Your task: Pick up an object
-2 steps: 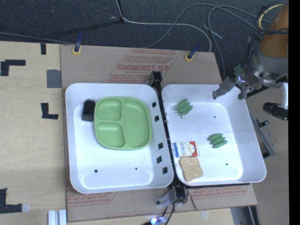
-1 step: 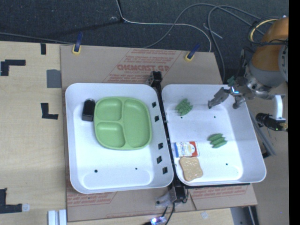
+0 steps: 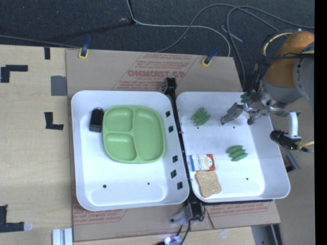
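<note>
Arm [image 3: 288,65] cut off at right edge; small carton's [image 3: 203,162] print too small to read.

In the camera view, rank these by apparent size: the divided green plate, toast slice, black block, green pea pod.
1. Divided green plate
2. Toast slice
3. Black block and green pea pod: look alike, unranked.

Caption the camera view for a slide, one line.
KUKA arm's gripper hovers over the right white bin, near green leafy toy, green pea pod, toast slice; left white bin holds green divided plate.
</note>
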Controlling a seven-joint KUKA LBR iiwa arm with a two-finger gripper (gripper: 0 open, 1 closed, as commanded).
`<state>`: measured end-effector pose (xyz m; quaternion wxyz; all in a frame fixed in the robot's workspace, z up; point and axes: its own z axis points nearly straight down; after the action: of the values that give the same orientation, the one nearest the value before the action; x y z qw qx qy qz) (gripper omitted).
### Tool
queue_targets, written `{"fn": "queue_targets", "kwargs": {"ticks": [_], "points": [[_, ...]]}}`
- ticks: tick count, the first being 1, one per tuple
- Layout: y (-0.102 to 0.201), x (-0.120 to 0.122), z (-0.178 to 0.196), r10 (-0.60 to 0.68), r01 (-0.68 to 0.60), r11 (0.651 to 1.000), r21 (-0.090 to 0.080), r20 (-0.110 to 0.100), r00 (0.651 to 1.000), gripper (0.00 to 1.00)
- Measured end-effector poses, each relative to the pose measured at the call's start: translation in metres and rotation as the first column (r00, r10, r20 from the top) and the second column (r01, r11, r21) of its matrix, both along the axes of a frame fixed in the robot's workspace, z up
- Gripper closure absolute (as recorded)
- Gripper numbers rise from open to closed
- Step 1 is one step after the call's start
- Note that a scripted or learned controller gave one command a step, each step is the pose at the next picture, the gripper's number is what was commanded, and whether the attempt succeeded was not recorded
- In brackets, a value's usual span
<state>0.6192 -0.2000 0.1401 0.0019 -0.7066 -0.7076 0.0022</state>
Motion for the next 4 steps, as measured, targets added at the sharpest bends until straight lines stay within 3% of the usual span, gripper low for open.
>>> {"fn": "queue_targets", "kwargs": {"ticks": [1,2,4], "points": [[0.001,-0.001,-0.054,0.001,-0.001,1.0,-0.001,0.003,1.0,0.0],[0.001,0.001,-0.04,0.001,-0.001,1.0,-0.001,0.006,1.0,1.0],[-0.001,0.013,0.069,0.0,0.0,1.0,-0.001,0.011,1.0,1.0]]}}
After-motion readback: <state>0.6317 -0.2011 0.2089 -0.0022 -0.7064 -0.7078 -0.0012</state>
